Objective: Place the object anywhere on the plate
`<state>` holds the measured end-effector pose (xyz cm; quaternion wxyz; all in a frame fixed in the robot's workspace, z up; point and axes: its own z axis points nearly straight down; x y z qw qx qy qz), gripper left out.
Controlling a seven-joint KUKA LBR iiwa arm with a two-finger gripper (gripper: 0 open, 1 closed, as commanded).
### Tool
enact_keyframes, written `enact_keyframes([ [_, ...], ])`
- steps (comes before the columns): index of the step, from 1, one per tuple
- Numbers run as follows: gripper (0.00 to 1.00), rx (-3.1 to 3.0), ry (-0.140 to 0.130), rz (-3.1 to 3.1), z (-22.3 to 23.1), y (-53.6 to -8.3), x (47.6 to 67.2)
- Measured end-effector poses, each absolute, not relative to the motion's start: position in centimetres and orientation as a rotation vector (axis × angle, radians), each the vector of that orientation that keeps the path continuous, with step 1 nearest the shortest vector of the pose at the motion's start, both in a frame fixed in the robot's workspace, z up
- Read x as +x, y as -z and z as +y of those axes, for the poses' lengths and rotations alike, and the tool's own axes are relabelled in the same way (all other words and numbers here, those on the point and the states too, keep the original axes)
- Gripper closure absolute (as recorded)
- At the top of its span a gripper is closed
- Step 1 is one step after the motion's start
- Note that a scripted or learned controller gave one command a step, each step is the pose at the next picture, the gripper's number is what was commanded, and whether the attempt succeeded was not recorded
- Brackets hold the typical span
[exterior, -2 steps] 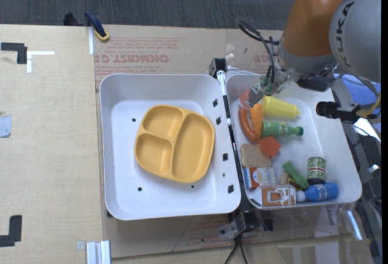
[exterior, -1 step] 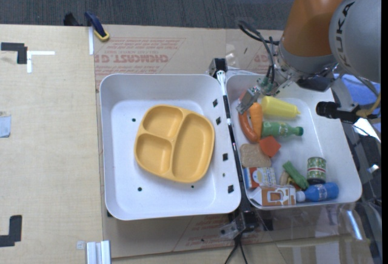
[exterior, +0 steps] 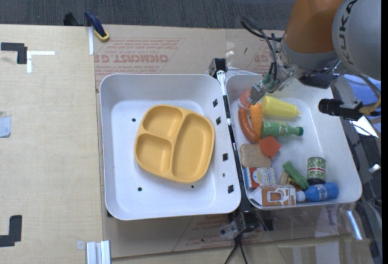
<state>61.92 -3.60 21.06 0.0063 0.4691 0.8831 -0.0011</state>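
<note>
A yellow plate (exterior: pixel 174 142) with three compartments lies in the left white bin (exterior: pixel 115 184). The right bin (exterior: pixel 342 153) holds several toy foods. Among them, at its left side, are an orange carrot (exterior: pixel 256 119) and a red sausage (exterior: pixel 246 126). A yellow bottle (exterior: pixel 280 107) and a green bottle (exterior: pixel 281 130) lie just to their right. My gripper (exterior: pixel 262 89) hangs low over the far left corner of the right bin, right above the top of the carrot and beside the yellow bottle. Nothing shows clearly in its grip.
Nearer the front of the right bin lie a red block (exterior: pixel 270 147), a bread slice (exterior: pixel 254 155), small cartons (exterior: pixel 274 196), a green piece (exterior: pixel 294 174), a can (exterior: pixel 316 169) and a blue bottle (exterior: pixel 321 192). The arm's grey and orange body (exterior: pixel 330 20) looms over the bin's far right.
</note>
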Motion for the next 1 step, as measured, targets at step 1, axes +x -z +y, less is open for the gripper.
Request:
enact_keyframes([
  [1, 0.0, 1.468, 0.004, 2.763, -3.6, -21.05, 61.92],
])
